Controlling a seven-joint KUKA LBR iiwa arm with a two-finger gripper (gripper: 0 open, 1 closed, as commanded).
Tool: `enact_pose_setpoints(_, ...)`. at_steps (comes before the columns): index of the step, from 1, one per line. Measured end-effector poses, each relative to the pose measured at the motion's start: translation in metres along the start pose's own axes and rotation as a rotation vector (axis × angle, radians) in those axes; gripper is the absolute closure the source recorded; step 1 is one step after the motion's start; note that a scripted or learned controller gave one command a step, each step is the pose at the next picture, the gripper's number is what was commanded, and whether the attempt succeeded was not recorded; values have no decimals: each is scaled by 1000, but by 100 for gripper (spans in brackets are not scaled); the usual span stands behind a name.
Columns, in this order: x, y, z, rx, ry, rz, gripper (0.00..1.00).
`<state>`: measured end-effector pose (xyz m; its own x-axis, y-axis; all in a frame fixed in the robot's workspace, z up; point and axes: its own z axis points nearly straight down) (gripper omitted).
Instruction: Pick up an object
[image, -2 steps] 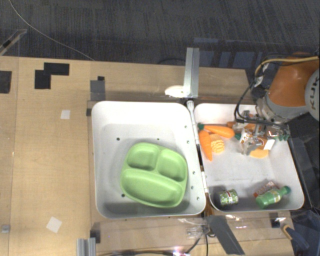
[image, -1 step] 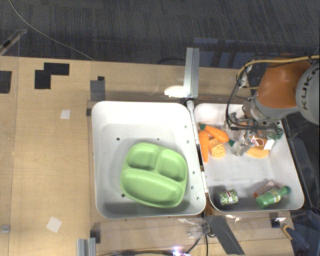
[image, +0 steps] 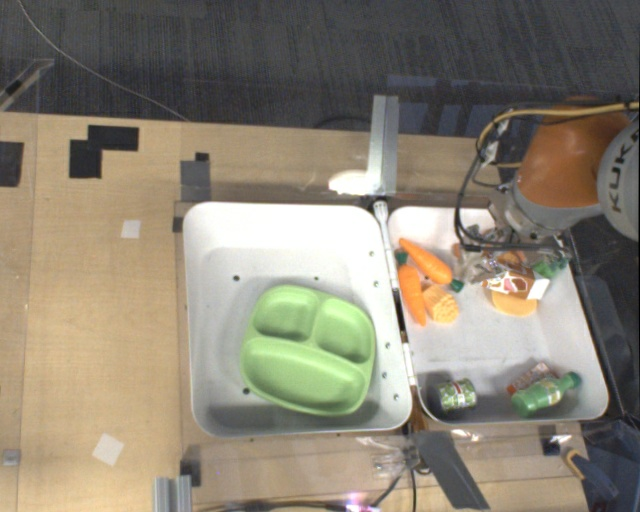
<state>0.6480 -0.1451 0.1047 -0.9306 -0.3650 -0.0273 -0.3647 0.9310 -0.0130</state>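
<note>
From the overhead camera, the arm's gripper (image: 497, 248) sits low over the back of the right bin (image: 590, 335), among an orange-and-white item (image: 515, 292) and two carrots (image: 424, 259); whether it has hold of anything I cannot tell. A small can (image: 456, 394) and a green bottle (image: 543, 394) lie near the front wall; a green divided plate (image: 308, 348) occupies the left bin (image: 210, 300). To pick cleanly, centre on one item, clear of its neighbours, before lifting

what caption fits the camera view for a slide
Arm's gripper low in the right bin among carrots, can and bottle; green plate in left bin.
</note>
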Motion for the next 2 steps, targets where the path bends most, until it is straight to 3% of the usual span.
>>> enact_pose_setpoints(1, 12, -41, -138, 1, 7, 172, 100)
enact_pose_setpoints(2, -23, -22, -178, -5, 15, 286, 100)
